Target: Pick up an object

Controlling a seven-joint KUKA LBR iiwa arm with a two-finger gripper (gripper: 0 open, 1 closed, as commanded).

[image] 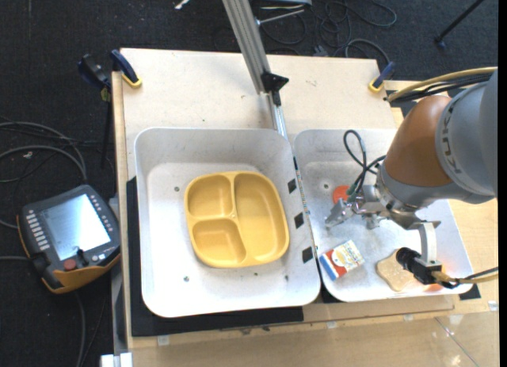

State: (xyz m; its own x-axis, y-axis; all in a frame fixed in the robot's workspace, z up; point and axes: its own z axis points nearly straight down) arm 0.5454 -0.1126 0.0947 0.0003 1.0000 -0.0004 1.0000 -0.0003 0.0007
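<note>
**Mia:** Camera view from up high shows two white bins side by side. What is in the left bin (158, 278)?

**Ben:** A yellow plate (236, 218) with three sections. It lies flat near the middle of that bin.

**Mia:** And the right bin (317, 147)?

**Ben:** The grey arm (444, 151) with its orange band reaches in from the right. Its gripper (342, 213) hangs over the middle of that bin, pointing left toward the wall between the bins.

**Mia:** Is the gripper pinching anything?

**Ben:** Its metal tips look a little spread, and nothing sits between them. It is hard to be sure, because they are small and shiny.

**Mia:** What could it pick up?

**Ben:** A small flat box (342, 259) lies near the front of the right bin, just below the gripper in the view. It is white with a red and blue edge and a yellow picture on top.

**Mia:** Which way does the box point?

**Ben:** Its long side runs on a slant, from the lower left up to the right. The red and blue end is at the lower left, close to the wall between the bins.

**Mia:** Anything else there?

**Ben:** A tan thing shaped like a slice of bread (391, 272) lies to the right of the box, with a black part of the arm partly over it. A small orange-red thing (339, 193) peeks out just above the gripper.
</note>
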